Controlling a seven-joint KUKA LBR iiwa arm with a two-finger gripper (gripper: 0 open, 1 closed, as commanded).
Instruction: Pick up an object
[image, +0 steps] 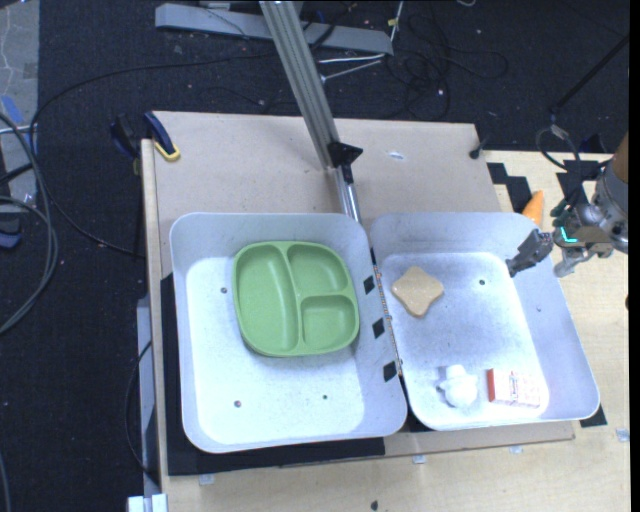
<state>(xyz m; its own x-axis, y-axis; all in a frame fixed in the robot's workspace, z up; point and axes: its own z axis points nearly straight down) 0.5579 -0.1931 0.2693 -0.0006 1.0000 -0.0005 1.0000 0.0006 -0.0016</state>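
Observation:
In the right bin (560, 330) lie a tan toast-shaped piece (417, 290) near its left wall, a small white lump (458, 386) and a red-and-white box (516, 388) near the front. My gripper (548, 256) hangs over the right bin's far right rim, well to the right of the toast piece. Its two fingers stand apart, open, with nothing between them. The arm comes in from the right edge.
A green divided plate (297, 298) rests in the left bin (210, 400). A slanted metal pole (312, 90) rises behind the bins. A small orange item (535, 206) lies on the bench beyond the right bin's far corner.

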